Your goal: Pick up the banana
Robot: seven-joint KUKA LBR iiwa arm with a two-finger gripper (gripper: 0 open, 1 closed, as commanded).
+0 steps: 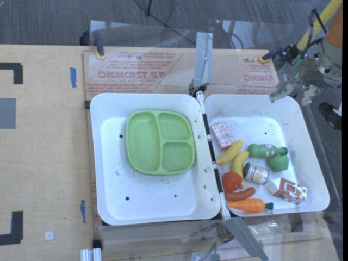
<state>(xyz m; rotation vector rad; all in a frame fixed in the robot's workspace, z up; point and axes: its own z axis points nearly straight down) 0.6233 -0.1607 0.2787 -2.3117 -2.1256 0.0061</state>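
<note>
The yellow banana [230, 152] lies in the right bin [255, 110], near its left wall, pointing up to the right. A second yellow curved piece [240, 163] rests just below it, touching it. My gripper [292, 93] hangs over the bin's far right corner, well up and to the right of the banana. It is open, with nothing between its fingers [278, 93].
Around the banana lie a red-and-white packet [222, 134], green items [267, 150], a small can [255, 173], a red tomato [232, 181], a sausage [240, 193], a carrot [251, 205] and a carton [288, 190]. A green divided plate [161, 142] sits in the left bin [109, 173].
</note>
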